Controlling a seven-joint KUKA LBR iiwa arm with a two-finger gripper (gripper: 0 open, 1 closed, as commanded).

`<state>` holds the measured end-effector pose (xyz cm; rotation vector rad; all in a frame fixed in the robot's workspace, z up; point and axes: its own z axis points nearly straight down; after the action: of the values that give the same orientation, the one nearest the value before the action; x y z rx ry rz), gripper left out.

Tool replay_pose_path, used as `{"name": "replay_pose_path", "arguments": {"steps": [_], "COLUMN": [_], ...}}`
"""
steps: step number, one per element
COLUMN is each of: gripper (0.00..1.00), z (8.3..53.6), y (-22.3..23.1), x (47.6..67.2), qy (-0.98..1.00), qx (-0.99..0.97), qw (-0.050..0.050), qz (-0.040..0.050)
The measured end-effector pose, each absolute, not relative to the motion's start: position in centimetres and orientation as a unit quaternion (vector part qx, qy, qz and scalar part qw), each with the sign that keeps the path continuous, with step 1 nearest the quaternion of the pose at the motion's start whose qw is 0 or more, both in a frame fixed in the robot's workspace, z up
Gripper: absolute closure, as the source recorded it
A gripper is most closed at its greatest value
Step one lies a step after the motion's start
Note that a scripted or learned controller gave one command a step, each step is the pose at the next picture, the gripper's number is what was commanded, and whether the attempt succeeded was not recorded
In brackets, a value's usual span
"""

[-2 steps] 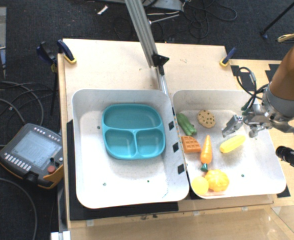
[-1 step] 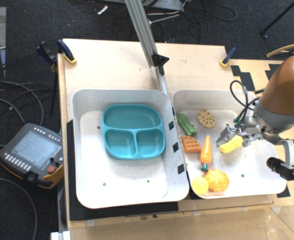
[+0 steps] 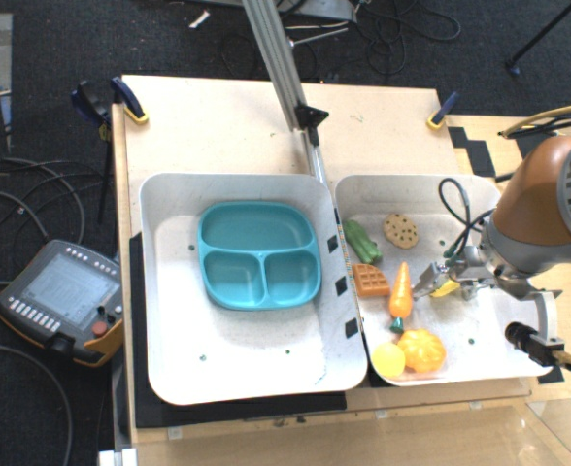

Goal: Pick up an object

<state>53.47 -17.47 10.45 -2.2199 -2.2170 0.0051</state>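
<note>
Nearest edge of the right bin point(image 3: 480, 362): yellow lemon-like piece point(image 3: 388, 360) touching an orange-yellow lumpy fruit point(image 3: 423, 349). Just behind them, a toy carrot point(image 3: 400, 292) stands roughly lengthwise, with a waffle piece point(image 3: 370, 281) beside its left. Gripper point(image 3: 439, 282) sits low in the right bin, just right of the carrot, with something yellow at its tip; can't tell whether it is open or closed. Arm point(image 3: 543, 207) enters from the right. Farther back: green pickle-like item point(image 3: 362, 241) and a round cookie point(image 3: 400, 229). Left bin point(image 3: 169, 357) holds 1 teal 3-compartment tray point(image 3: 259, 254). Handheld pendant point(image 3: 60, 302) lies left of the tabletop point(image 3: 218, 124). No readable writing anywhere.
</note>
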Motion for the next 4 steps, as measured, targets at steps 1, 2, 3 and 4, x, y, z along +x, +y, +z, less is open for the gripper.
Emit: {"name": "replay_pose_path", "arguments": {"steps": [1,2,3,4], "gripper": [1.0,1.0,1.0,1.0], "z": [11.8,18.0,21.0,22.4], "y": [-17.5,-17.4,-17.4,-11.9], "x": [53.7,54.4,54.6,56.4], "qy": [-0.707,-0.708,-0.708,-0.71], "qx": [-0.707,-0.706,-0.706,-0.704], "qw": [-0.001,-0.003,-0.002,-0.001], "qz": [-0.0004,-0.0016,-0.0011,-0.0017]}}
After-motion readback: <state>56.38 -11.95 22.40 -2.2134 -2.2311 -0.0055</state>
